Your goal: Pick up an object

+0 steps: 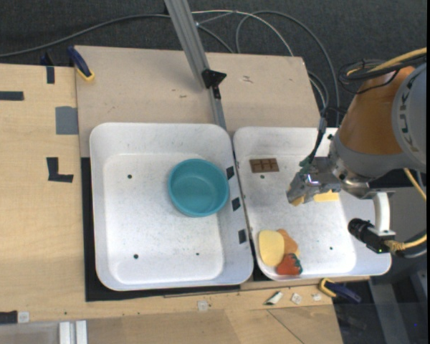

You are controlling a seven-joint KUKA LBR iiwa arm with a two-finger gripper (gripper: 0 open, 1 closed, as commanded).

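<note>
Objects for picking lie in the right bin (344,260), and we record them as follows. A brown chocolate-like bar (264,165) lies flat near that bin's far left corner. A yellow rounded piece (271,246) rests near the near left corner, touching an orange piece (289,245) just beside it and a red strawberry-like item (289,265) at its near side; the three form one cluster against the bin's near edge. A small yellow block (327,196) lies toward the middle of the bin, partly covered by the arm's wrist.

We find the gripper (299,193) low over the middle of the right bin, just beside the yellow block and well apart from the cluster and the bar. We cannot tell from this view how its jaws stand, and we see nothing between them.

In the left bin (115,213) we note a teal bowl (198,186), upright, sitting toward the bin's right edge. A grey pole (186,27) crosses the bench from the far side and ends near the gap between the two bins.
</note>
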